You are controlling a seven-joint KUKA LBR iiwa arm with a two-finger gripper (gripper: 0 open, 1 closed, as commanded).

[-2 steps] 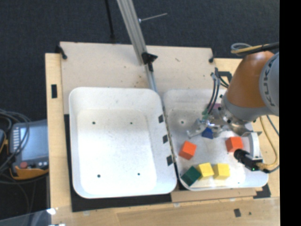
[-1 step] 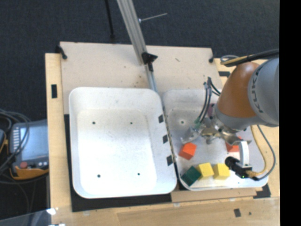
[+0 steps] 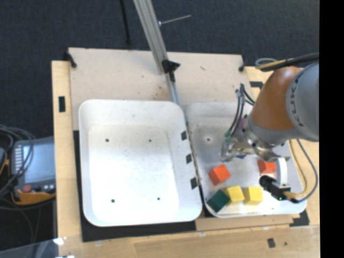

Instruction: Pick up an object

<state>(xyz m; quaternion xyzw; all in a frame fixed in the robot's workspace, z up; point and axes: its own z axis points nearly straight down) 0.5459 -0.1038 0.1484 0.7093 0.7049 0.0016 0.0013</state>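
Note:
In the right bin (image 3: 207, 125) lie several small blocks. An orange block (image 3: 219, 174) rests near the middle, a dark green one (image 3: 218, 200) at the front edge, and two yellow ones (image 3: 235, 193) (image 3: 253, 195) beside it. Another orange block (image 3: 266, 166) lies farther right, partly behind the arm. My gripper (image 3: 235, 150) hangs low over the bin, just above and right of the middle orange block. The wrist and cables hide its fingertips, and nothing shows between them.
The left bin (image 3: 134, 160) lies beside the right one. A metal pole (image 3: 153, 34) slants from the top down to the gap between the bins. A monitor (image 3: 32, 165) stands off the bench at the left.

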